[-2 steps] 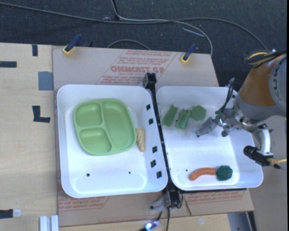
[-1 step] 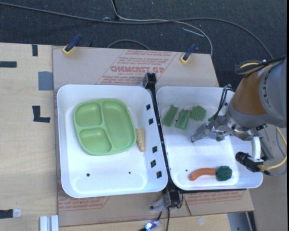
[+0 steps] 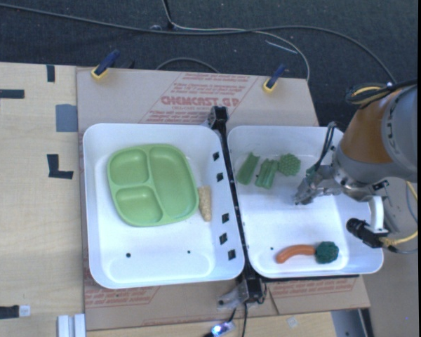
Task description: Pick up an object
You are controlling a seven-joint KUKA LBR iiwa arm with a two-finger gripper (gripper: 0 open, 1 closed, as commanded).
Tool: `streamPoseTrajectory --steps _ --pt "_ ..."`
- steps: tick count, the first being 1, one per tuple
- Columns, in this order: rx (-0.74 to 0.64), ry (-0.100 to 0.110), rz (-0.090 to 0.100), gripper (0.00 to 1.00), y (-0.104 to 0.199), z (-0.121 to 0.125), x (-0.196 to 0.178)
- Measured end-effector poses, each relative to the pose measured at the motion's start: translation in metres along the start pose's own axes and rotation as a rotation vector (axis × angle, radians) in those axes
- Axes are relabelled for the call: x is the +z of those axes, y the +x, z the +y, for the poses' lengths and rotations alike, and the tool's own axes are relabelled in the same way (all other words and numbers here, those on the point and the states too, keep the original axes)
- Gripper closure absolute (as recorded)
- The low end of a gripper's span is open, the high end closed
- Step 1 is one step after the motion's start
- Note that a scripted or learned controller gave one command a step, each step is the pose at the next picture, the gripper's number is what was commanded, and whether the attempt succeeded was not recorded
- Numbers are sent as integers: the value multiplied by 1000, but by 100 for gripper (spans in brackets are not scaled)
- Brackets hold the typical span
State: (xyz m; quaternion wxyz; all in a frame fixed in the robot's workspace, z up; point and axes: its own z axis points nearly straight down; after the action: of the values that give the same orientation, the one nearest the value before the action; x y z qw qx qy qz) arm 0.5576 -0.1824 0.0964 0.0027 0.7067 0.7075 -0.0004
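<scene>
My gripper hangs low over the right bin, near its middle right, with nothing visible between its fingers. To its upper left lie several green toy vegetables: a green pod, a darker green piece and a small bumpy green piece. Near the bin's front wall rest an orange carrot-like piece and a dark green broccoli, touching each other. The grey arm with its orange band comes in from the right.
The left bin holds a green divided plate and a small tan corn piece at the plate's right edge. A black divider separates the bins. Cables run behind the bench.
</scene>
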Motion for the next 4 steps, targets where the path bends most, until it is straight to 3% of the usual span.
streamPoseTrajectory --steps 3,4 --pt "-1 -1 3 100 6 -1 -142" --pt "-4 6 6 100 59 -11 -129"
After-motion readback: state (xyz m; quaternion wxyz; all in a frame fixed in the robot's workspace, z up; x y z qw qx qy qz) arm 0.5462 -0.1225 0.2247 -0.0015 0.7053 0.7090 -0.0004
